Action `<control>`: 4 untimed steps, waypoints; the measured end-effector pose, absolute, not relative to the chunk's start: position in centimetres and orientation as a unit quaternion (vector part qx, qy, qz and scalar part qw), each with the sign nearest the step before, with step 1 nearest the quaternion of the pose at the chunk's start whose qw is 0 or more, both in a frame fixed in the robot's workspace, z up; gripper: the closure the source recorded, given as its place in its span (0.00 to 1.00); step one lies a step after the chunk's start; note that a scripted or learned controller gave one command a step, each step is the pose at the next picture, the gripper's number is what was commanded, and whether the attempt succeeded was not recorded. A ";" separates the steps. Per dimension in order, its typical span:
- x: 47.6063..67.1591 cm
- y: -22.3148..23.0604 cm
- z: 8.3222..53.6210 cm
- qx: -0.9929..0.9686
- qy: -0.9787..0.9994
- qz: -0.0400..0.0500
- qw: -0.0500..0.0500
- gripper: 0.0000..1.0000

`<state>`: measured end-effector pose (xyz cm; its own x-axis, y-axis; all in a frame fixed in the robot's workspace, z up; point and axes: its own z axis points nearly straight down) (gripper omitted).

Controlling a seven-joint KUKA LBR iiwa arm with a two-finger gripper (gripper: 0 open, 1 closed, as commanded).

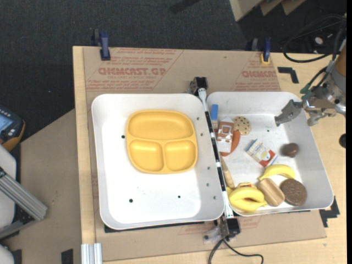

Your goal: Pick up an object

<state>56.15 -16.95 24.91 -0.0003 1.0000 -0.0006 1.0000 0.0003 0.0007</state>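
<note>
The right bin (258,99) holds several small items: a chocolate-chip cookie (240,125), a small white and red carton (260,152), a dark brown lump (290,149), a banana (276,172), a tan cylinder (270,191), a brown disc (293,192) and a yellow curved piece (247,198). My gripper (300,116) hangs over the bin's far right corner, above and to the right of the brown lump. Its two grey fingers (286,114) stand apart, open, with nothing between them.
The left bin (110,164) carries a yellow divided plate (162,140). Along the right bin's left wall lie a blue item (214,112), a white and brown packet (224,132), a red sausage shape (235,142) and a tan stick (227,175). Cardboard surrounds both bins.
</note>
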 end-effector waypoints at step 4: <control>54.5 -16.9 9.5 0.707 0.707 0.001 0.000 1.00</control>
<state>54.50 -16.87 9.48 -0.0005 1.0000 0.0001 1.0000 0.0005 0.0014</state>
